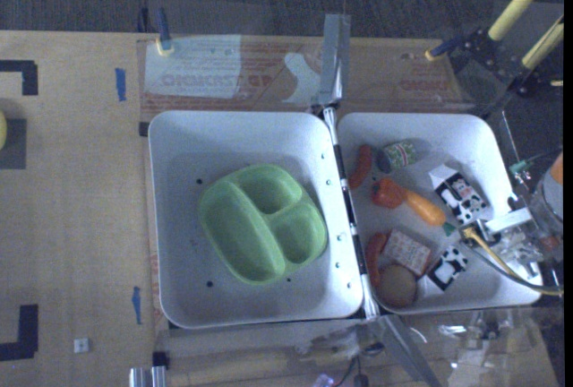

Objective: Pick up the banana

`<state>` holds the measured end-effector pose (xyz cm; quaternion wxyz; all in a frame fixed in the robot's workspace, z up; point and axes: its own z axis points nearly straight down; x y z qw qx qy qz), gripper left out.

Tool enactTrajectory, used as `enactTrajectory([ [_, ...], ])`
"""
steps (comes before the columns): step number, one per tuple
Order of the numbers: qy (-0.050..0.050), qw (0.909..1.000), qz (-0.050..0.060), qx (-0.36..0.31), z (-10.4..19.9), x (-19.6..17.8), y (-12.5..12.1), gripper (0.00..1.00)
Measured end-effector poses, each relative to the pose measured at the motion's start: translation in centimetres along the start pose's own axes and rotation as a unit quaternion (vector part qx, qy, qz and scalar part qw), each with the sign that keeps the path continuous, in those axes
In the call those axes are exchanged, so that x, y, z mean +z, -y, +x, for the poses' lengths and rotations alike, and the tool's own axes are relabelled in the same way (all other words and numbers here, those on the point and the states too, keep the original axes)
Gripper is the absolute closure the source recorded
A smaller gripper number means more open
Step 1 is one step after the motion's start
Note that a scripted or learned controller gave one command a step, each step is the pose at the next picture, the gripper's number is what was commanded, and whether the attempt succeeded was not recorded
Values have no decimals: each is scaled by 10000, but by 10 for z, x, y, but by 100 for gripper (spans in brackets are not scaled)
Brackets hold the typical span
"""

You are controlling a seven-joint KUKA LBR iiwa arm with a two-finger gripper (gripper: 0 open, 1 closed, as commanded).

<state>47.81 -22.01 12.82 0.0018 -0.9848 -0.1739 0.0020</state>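
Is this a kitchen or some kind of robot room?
Probably a robot test lab, not a kitchen. Two white bins sit on a taped-up wooden bench, toy food fills the right bin, a green divided plate sits in the left, and a robot arm reaches in.

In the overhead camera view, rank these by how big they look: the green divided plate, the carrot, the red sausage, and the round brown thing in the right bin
Largest to smallest:
1. green divided plate, by far
2. carrot
3. round brown item and red sausage: too alike to rank
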Motion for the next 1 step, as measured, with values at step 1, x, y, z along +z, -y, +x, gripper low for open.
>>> enactTrajectory([
  [1, -9, 9972, -11, 743, 0, -10, -3, 100],
])
